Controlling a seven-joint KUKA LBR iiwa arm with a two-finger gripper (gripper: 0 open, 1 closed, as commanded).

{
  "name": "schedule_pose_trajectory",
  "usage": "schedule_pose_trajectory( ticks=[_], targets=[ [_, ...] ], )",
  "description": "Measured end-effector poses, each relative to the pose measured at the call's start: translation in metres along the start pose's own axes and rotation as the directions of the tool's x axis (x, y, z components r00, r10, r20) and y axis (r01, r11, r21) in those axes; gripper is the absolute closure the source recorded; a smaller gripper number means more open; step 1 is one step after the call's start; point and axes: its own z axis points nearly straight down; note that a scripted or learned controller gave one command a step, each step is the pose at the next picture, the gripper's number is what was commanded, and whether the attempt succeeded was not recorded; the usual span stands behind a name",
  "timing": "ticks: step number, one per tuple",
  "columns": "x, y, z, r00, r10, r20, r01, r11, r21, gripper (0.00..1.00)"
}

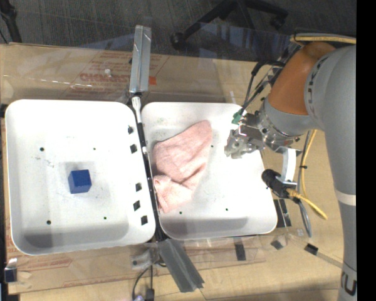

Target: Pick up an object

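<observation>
Two shallow white bins are set side by side on the bench (62,68), the left bin (25,124) and the right bin (250,221) meeting at a central divider. The grey arm (338,86), with its orange band, is seen reaching in over the right bin's right edge; its lower length is cut off by the frame.

A pink cloth (180,162) is spread crumpled in the left half of the right bin, running from near the middle down toward the divider edge, with soft folds and a paler tint along its creases. The gripper (238,144) is seen over the right bin, toward its right edge and just beside the cloth's upper right tip; whether its fingers are spread or closed cannot be told, since they are blurred into the wrist hardware.

A small blue cube (80,180) sits in the left bin, left of centre.
</observation>
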Motion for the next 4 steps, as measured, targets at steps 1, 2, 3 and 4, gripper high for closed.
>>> schedule_pose_trajectory(
  ticks=[1,2,3,4],
  targets=[
    [0.034,0.062,-0.002,0.944,-0.331,0.002,0.331,0.944,-0.002,1.0],
    [0.101,0.075,-0.011,0.986,-0.165,0.002,0.165,0.986,-0.002,1.0],
    [0.103,0.075,-0.02,0.985,-0.175,0.003,0.175,0.985,0.002,1.0],
    [0.105,0.075,-0.028,0.983,-0.185,0.003,0.185,0.983,0.006,1.0]
  ],
)
